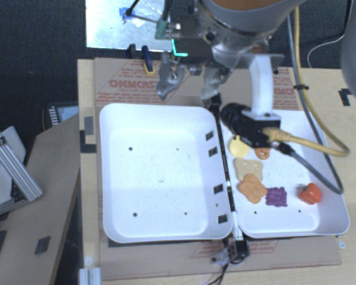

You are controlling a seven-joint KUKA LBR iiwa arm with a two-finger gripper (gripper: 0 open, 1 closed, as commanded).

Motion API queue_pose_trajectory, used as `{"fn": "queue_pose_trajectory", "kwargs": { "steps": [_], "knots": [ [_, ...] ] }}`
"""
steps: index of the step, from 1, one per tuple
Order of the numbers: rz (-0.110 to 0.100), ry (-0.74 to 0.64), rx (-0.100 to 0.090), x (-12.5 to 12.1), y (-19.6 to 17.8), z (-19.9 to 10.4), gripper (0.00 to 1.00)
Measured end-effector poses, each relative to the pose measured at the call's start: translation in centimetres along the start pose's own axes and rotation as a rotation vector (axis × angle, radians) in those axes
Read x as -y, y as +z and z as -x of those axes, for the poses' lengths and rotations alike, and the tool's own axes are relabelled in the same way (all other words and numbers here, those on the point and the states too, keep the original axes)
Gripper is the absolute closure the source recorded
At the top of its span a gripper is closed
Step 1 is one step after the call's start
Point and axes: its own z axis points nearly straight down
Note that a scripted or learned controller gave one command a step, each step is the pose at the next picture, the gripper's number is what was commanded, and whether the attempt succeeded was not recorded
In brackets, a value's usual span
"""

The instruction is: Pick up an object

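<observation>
My gripper (188, 85) hangs over the far rim of the left bin (160, 177), its two fingers (168, 81) spread open with nothing between them. The objects lie in the right bin (296, 221), near its left side: a yellow piece (240, 148), a small orange ring (262, 154), a beige cracker-like slab (249, 168), an orange waffle-shaped piece (252, 188), a purple grape cluster (276, 197) and a red-orange pepper (310, 193). The gripper stands well away from all of them, up and to the left.
A black device (247, 123) with a yellow cable (311, 142) reaches over the right bin's far left corner, above the yellow piece. A divider with black clips (221, 165) separates the bins. Cardboard (130, 82) lies under both bins.
</observation>
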Motion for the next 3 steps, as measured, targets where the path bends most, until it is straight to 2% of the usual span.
{"fn": "queue_pose_trajectory", "kwargs": {
  "steps": [1,3],
  "knots": [
    [0.003,-0.004,-0.002,0.0,-1.2,0.0,1.0],
    [0.006,-0.013,-0.005,0.0,-3.4,-0.1,1.0]
  ]
}}
